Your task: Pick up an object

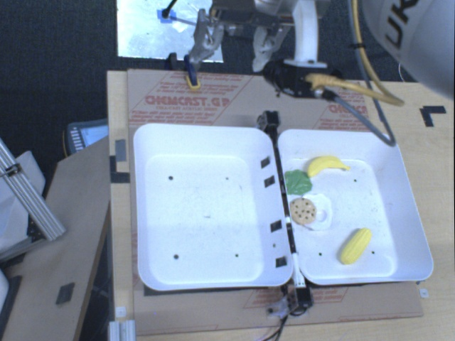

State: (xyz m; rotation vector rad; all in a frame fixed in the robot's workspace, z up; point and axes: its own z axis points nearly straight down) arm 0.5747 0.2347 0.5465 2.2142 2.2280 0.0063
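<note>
The right bin (405,212) holds a yellow banana (327,165), a green leafy piece (298,182), a brown cookie (303,210) lying on a flat white piece (323,213), and a yellow corn cob (355,246). My gripper (233,47) hangs high at the top of the camera view, beyond the far edge of both bins. Its two fingers (203,41) stand wide apart, open, with nothing between them. It is well away from every object.
The left bin (206,204) sits beside the right one, joined by a black-clipped divider (279,197). Yellow and grey cables (355,91) trail from the wrist over the cardboard behind the right bin. A metal rail (25,190) lies at the far left.
</note>
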